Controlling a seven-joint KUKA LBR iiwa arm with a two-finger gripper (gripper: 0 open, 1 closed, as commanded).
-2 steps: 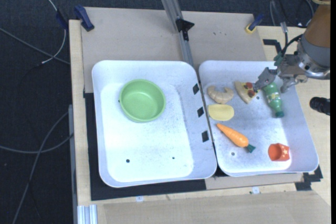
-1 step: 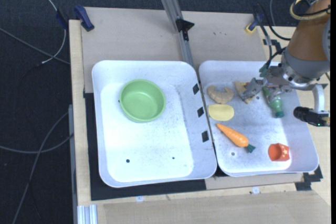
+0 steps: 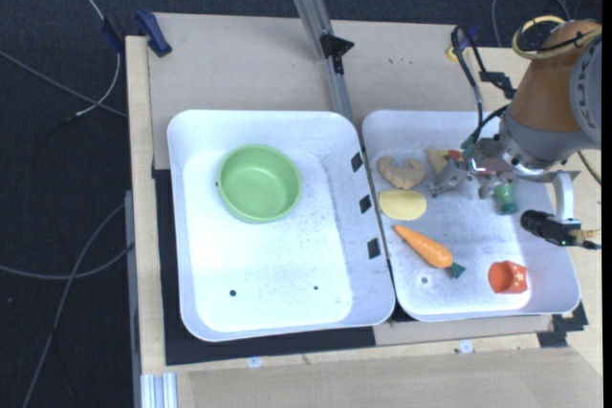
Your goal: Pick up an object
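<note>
1. Gripper (image 3: 449,179) of the grey arm sits in the right half of the frame, low inside the right-hand shallow white plastic bin (image 3: 550,301), near that bin's upper middle. Its metal fingers point toward the left of the frame; whether they are spread or closed cannot be told, and nothing is seen between them.
2. Arm (image 3: 550,100), grey with an orange band above the wrist, comes in from the right edge of the frame, with black cables looping over it.
3. Just left of the fingertips lies a tan, lumpy, bread-like piece (image 3: 402,171); a smaller tan object (image 3: 441,157) sits just above the fingers, partly hidden.
4. Below the tan piece rests a pale yellow oval toy, shaped like a lemon or potato (image 3: 403,204), close to the bin's left wall.
5. Lower still lies an orange toy carrot with a dark green stub (image 3: 426,246), slanting toward the lower right.
6. Near the bin's lower right corner stands a small red-orange pepper-like object (image 3: 507,277).
7. A small green item (image 3: 504,196) shows right of the gripper, under the wrist.
8. Well apart, in the left-hand white bin (image 3: 268,301), a round light-green plastic bowl (image 3: 259,182) sits upright in the upper left part.
</note>
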